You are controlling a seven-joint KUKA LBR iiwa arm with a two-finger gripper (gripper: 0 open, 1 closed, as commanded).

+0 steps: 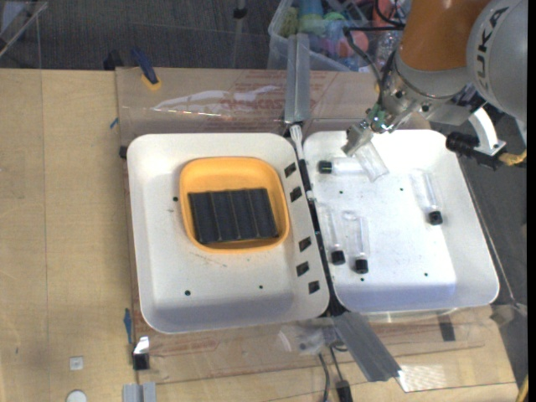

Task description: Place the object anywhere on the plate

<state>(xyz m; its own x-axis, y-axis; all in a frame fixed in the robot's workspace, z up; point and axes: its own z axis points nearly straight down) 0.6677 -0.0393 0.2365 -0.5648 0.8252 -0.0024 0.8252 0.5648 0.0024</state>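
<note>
Left bin (151,224): orange plate (194,174) sits well to the left of the gripper (362,139) and a bit nearer the camera. A dark ridged block (233,214) lies flat on it and covers most of the plate floor. Only the rim and a strip at the back are bare.

Right bin (469,258): gripper hangs over the bin's back-left corner, just right of the divider between the bins. Can't tell if it's released or clamped, too small and blurred at the tip. Nothing readable as held.

Task's thing, my read: clear tube (374,164) immediately below-right of the gripper tip, touching or nearly so. Its long axis runs diagonally, back-left to front-right, roughly in line with the gripper's approach. Transparent on white, so edges are faint.

Small black cap (324,167) sits just left of the gripper and toward the camera. Two more clear tubes (348,231) lie with black ends further toward the camera. Another clear tube (427,193) lies to the gripper's right.

So the carry is a straight leftward move over the divider, plate slightly camera-side. One arm only.

Writing: "KUKA" on the arm (494,32), partly cut off. No labels on bins, plate or tubes.
</note>
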